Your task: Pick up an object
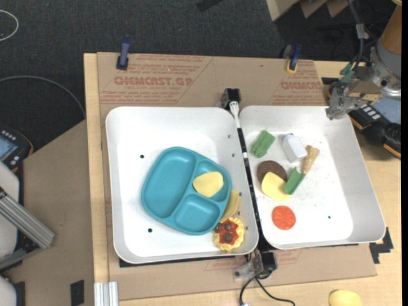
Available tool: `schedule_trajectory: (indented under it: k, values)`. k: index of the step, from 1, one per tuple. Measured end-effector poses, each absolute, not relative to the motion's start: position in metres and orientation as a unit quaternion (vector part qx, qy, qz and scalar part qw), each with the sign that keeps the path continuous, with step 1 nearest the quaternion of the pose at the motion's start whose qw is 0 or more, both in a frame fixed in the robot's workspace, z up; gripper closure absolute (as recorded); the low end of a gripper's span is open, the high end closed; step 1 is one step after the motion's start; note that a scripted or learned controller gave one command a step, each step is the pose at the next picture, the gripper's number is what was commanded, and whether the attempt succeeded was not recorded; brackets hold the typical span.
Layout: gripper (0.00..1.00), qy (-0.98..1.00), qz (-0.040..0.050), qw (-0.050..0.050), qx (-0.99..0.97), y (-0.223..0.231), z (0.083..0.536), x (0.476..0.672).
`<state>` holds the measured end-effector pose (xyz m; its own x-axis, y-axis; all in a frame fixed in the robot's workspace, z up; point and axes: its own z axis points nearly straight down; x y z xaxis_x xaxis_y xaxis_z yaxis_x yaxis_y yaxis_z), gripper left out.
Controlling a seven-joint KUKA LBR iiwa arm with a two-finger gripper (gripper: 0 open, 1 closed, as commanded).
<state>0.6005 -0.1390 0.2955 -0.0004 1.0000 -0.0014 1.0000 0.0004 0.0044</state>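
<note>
In the camera view, the hand (336, 104) hangs over the upper right corner of the right bin (357, 196), well apart from the objects, and whether it is wide or narrow cannot be told from here. The likely targets sit crowded in that bin's left half: a green block (262, 143), a white-grey piece (293, 148), a brown disc (270, 169) touching a yellow piece (274, 186), a green stick (294, 181) and an orange-red disc (284, 217) lying alone. The clutter risks a grasp nudging neighbours or closing on two; flat discs may slip out
</note>
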Motion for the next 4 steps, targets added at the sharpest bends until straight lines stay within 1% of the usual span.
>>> schedule_trajectory:
  k: [1,2,3,4]
  values:
    - [1.00,0.710,0.0034,0.003,0.704,-0.065,0.376,0.572]
    - [1.00,0.711,0.0101,0.007,0.703,0.011,0.547,0.477]
    - [1.00,0.707,-0.0058,-0.005,0.708,0.024,0.271,0.477]
    - [1.00,0.705,-0.0012,0.000,0.709,-0.019,0.202,0.548]
